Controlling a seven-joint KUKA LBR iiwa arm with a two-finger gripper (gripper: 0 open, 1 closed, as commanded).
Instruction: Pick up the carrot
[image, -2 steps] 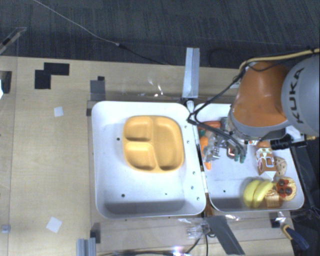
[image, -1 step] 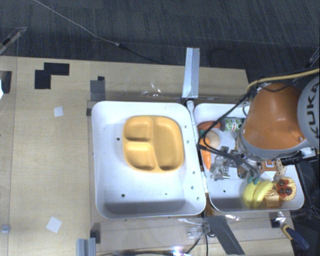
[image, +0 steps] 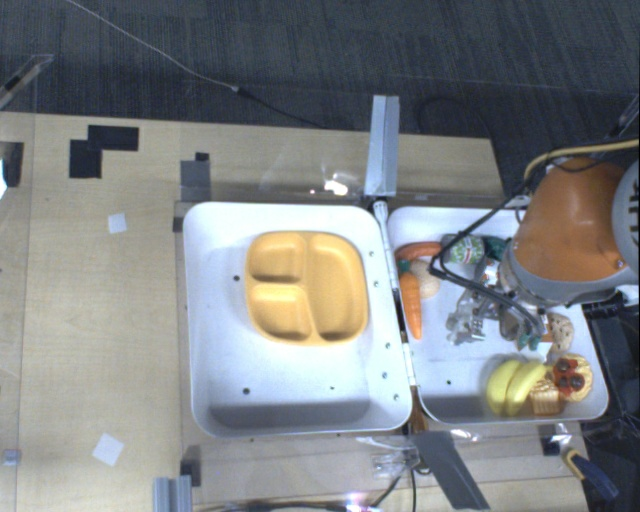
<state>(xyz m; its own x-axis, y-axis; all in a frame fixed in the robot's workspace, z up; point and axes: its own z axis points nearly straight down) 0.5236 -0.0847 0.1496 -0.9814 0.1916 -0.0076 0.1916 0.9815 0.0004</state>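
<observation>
A robotics lab: plywood bench (image: 90, 330), white bins (image: 200, 300), loose cable (image: 150, 45).

A yellow tray (image: 304, 286) with three compartments sat in the left bin (image: 215, 330). In the right bin (image: 450, 395), bananas (image: 512, 385) lay near the front edge, with a waffle (image: 545, 399) touching them and a pastry topped with red fruit (image: 571, 376) just beside. The wooden surface (image: 90, 330) carried black patches (image: 100, 148) at its far left.
</observation>
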